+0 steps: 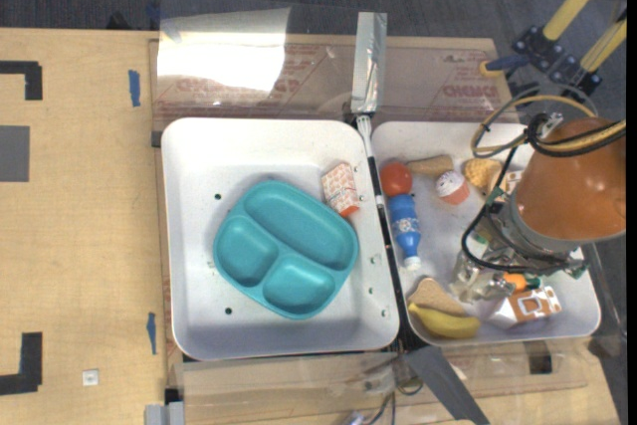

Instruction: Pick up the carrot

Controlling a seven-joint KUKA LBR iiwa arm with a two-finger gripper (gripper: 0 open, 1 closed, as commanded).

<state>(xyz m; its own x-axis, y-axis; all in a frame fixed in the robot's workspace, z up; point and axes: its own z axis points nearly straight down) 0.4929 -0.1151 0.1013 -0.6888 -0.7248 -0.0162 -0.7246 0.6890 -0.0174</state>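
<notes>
Over right bin (589, 318), arm (569, 194) lowered, claw (485, 282) beside carrot (520, 283)

Lighting is even and moderately bright. Glare whitens the clear sheet (224, 55) at 11 o'clock. Shadows are soft. Focus is slightly soft overall; fine detail blurs.

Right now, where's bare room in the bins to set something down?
Left bin: bare floor along the far wall above the teal divided tray, and the near-left corner. Right bin: crowded; a narrow patch between the blue bottle and the arm, just past the banana.
</notes>
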